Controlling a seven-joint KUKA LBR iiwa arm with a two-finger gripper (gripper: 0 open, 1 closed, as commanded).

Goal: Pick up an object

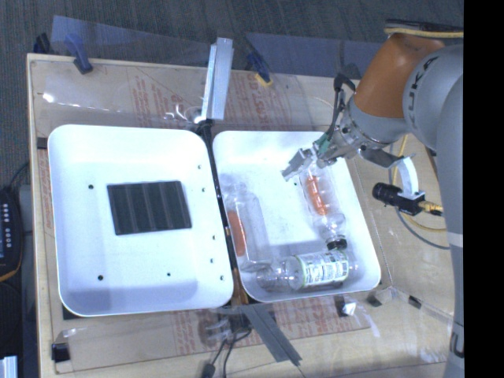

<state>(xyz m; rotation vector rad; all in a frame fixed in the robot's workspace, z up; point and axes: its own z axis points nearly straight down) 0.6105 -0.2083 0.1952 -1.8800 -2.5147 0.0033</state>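
The right bin (354, 211) holds three clear plastic bottles. One with an orange label (236, 225) lies along the bin's left wall. A second bottle with an orange label (320, 199) lies near the right wall, its black cap pointing toward the front. The third, with a green and white label (311, 272), lies across the front. My gripper (304, 162) hangs over the back part of the right bin, just above the far end of the second bottle. Nothing is visibly held in it.
The left bin (79, 274) has a dark ribbed rectangle (150, 207) on its floor. A metal divider bar (216, 77) stands behind the gap between the bins. Blue clamps (79, 57) grip the board's back edge. A black fitting with cables (398, 197) sits right of the right bin.
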